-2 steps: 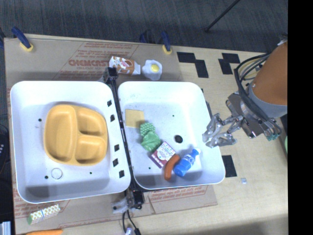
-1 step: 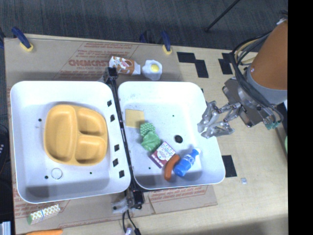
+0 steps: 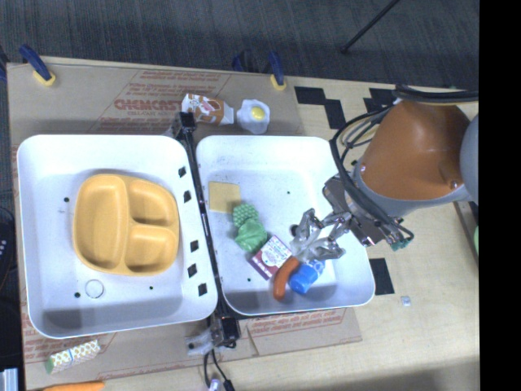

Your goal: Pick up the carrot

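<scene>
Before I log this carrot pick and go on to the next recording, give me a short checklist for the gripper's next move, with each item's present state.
1. Carrot in view in the right bin, near its front wall: ok.
2. Gripper over the right bin, beside the carrot's upper end: ok.
3. Carrot between the fingers: cannot tell.
4. Space around the carrot: not ok; a blue block and a maroon packet touch it.
5. Green toy and yellow slice apart from the carrot: ok.

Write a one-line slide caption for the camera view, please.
Claw above the carrot in the right bin; yellow tray in the left bin.
</scene>
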`<state>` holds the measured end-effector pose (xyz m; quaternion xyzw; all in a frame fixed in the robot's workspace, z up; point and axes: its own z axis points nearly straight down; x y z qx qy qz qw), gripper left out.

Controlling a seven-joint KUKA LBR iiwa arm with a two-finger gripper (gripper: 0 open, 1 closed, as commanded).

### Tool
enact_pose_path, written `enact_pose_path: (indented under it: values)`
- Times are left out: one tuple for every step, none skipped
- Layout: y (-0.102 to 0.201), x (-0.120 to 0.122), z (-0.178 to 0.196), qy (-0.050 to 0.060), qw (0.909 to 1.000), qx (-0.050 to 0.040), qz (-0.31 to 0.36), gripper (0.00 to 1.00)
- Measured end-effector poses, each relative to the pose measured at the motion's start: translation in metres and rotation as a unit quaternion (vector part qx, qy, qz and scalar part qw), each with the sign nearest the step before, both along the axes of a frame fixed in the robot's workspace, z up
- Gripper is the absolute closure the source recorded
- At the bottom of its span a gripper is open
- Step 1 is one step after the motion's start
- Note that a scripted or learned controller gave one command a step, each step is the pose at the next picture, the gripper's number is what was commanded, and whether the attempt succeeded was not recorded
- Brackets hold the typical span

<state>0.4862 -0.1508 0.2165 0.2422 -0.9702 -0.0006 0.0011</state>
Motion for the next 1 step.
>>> enact_pose_path:
  values:
    - [-0.0606, 0.0197, 0.0931, -0.002, 0.9999, -0.0013, 0.013, 1.00]
